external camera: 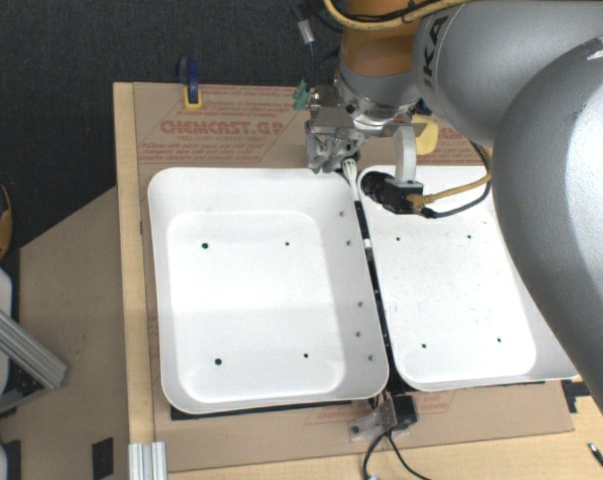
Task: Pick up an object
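Gripper (331, 156) of dull grey metal hangs at twelve o'clock over the far rims where the left shallow white plastic bin (171, 268) meets the right white bin (461, 368). No object shows between its tips.

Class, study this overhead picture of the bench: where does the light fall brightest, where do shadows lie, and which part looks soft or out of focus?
In the camera view, the left shallow white plastic bin is evenly lit, with a brighter band across its floor and soft shading under its rim; the right white bin is partly shaded by the big grey robot arm, which looms close and slightly blurred; the hand looks dim.
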Available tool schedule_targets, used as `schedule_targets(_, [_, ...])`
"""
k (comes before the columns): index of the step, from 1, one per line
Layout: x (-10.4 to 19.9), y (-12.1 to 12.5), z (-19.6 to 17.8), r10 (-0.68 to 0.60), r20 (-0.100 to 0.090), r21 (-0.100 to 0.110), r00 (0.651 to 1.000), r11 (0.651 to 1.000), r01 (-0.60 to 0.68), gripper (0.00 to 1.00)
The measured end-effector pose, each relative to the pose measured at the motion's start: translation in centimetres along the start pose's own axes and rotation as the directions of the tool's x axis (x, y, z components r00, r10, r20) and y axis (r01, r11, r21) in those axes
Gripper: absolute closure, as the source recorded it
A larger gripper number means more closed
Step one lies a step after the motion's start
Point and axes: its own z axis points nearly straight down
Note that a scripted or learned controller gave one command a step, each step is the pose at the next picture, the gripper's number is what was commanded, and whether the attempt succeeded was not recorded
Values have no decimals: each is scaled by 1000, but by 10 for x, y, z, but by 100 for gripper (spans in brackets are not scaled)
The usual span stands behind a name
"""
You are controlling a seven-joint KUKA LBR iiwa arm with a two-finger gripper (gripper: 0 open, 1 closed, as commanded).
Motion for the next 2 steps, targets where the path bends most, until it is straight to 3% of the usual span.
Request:
schedule_targets(1, [-45, 2, -62, 11, 3, -19, 1000, 1000, -11, 100])
schedule_targets(2, [-59, 1, -89, 9, 3, -17, 1000, 1000, -9, 100])
